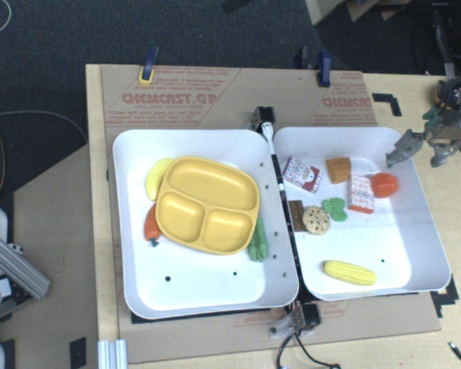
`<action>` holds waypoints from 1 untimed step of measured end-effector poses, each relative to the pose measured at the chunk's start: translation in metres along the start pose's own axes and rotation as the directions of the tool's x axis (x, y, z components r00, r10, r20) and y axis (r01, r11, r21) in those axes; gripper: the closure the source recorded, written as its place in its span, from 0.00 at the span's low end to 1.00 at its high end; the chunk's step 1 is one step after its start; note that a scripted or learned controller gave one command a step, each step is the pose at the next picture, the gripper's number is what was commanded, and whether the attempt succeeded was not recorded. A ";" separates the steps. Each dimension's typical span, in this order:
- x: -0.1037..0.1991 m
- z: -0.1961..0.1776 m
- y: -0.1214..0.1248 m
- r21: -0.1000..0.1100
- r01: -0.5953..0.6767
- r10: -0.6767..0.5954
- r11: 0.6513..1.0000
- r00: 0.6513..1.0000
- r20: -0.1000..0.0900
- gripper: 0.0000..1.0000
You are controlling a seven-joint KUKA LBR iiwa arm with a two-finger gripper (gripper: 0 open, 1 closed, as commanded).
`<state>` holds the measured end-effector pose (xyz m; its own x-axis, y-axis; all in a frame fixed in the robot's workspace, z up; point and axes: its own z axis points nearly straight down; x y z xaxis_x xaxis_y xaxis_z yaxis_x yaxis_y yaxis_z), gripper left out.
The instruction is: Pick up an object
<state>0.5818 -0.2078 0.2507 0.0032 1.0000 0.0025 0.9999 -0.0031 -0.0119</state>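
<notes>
Hovering above the right bin's (415,271) upper right rim, the gripper (421,148) hangs with its 2 fingers spread apart and nothing between them. The nearest candidates lie just below and to its left in the picture: a tomato (384,184) touching a small red-and-white packet (361,194), with an orange block (338,169) and a second printed packet (303,174) further left. A cookie (316,221), a green piece (335,208) and a corn cob (349,272) sit lower in the same bin. The left bin (138,275) holds a yellow divided plate (206,204) (with a banana (157,177), a chili (151,226) and a green vegetable (257,243) tucked at its edges). Risks, judged from this layout: the round tomato may roll from closing fingers, the abutting packet may be caught alongside it, and a descent this near the rim may strike the bin wall.
</notes>
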 end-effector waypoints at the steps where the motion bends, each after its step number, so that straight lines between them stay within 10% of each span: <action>1: 0.001 -0.007 0.002 -0.013 0.003 -0.003 1.000 1.000 0.003 0.00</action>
<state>0.5843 -0.2073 0.2581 -0.0002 1.0000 -0.0005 1.0000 0.0002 0.0008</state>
